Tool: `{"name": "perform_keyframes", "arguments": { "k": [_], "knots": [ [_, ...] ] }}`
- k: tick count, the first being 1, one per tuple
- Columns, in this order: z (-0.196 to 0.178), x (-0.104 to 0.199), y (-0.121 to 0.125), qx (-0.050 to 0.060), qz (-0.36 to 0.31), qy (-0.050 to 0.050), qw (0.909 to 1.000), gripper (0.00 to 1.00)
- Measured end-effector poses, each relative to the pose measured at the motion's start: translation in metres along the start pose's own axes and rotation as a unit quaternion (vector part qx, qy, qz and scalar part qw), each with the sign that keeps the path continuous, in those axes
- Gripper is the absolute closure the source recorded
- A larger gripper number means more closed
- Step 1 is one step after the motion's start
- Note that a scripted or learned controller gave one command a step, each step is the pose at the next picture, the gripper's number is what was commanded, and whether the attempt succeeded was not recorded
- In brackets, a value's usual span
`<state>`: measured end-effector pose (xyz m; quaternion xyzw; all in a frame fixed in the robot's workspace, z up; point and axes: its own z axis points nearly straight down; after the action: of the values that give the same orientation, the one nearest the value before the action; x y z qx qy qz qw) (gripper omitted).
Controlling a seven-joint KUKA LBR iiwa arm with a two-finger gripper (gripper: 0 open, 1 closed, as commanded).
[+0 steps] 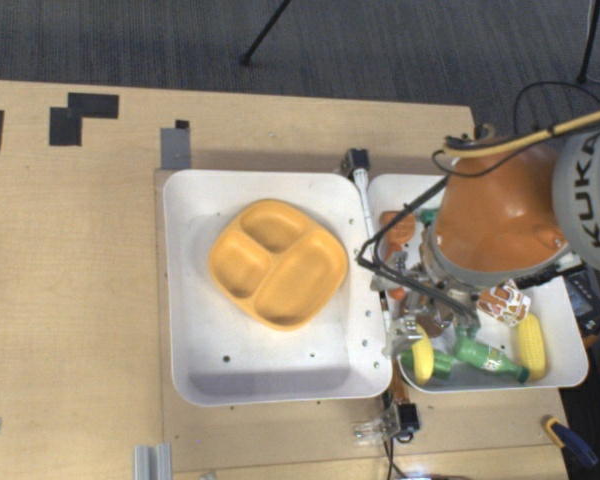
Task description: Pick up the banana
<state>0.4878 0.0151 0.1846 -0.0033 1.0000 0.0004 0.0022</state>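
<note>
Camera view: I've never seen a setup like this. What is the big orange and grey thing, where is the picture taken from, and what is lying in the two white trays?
The picture comes from one fixed camera above a wooden bench, looking down at a slant. The orange and grey shape is a robot arm reaching in from the right. Its hand hangs low over the right bin, hidden among cables, so I cannot tell whether it is open or holding anything. The left bin holds a yellow divided plate. In the right bin lie a green bottle, a yellow corn cob, a small printed packet and a yellow-green piece that may be the banana.
</note>
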Motion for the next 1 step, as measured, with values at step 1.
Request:
{"name": "perform_keyframes", "arguments": {
  "k": [1],
  "knots": [
    [0.0,0.0,0.0001,0.0,0.0,0.0,1.0,0.0]
  ]
}}
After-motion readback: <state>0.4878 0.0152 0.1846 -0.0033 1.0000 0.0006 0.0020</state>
